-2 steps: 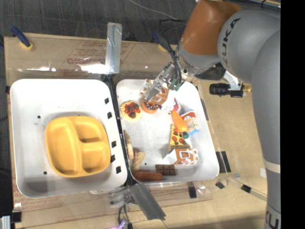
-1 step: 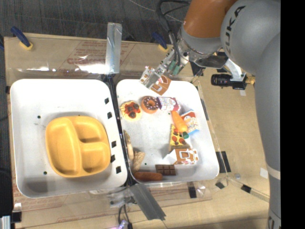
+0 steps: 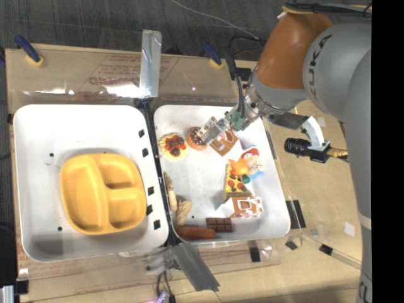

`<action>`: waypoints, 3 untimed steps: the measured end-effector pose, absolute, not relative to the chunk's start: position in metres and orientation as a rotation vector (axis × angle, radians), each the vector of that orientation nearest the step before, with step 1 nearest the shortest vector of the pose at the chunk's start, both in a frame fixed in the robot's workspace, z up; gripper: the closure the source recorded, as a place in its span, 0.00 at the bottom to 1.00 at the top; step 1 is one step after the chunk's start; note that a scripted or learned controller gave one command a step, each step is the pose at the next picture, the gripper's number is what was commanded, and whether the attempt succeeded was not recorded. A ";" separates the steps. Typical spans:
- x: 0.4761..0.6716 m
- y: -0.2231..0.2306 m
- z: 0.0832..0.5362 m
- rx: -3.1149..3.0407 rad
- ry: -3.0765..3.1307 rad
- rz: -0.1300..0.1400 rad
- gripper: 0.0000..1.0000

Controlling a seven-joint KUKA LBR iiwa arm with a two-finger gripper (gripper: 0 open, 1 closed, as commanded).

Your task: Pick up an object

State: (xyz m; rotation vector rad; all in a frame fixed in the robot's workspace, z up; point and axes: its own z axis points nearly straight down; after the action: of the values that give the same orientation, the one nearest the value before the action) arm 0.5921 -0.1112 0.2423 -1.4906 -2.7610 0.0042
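Observation:
My gripper [image 3: 213,130] hangs low over the far part of the right bin [image 3: 273,194], reaching in from the right. It sits between a chocolate-topped donut [image 3: 196,138] on its left and a brown square waffle-like piece [image 3: 225,144] just below it. It may be touching them, but I see nothing held in it. A berry tart [image 3: 173,145] lies further left. Toward the bin's right side lie an orange-yellow wedge [image 3: 236,178], a white and red toy [image 3: 254,160] and a small printed box [image 3: 246,207].
Along the right bin's near edge lie a chocolate bar [image 3: 219,224], a sausage [image 3: 196,233] and pale bread pieces [image 3: 179,208]. The left bin [image 3: 31,131] holds a yellow divided tray [image 3: 102,192]. A taped divider [image 3: 150,62] rises between the bins.

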 end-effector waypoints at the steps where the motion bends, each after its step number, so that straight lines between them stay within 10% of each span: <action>1: 0.613 -0.068 0.264 -1.611 -2.697 0.001 1.00; 3: 0.614 -0.065 0.283 -1.589 -2.709 0.007 1.00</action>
State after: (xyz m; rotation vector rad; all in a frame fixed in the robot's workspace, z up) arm 0.6139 -0.0655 0.2830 -1.5889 -2.7090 0.0071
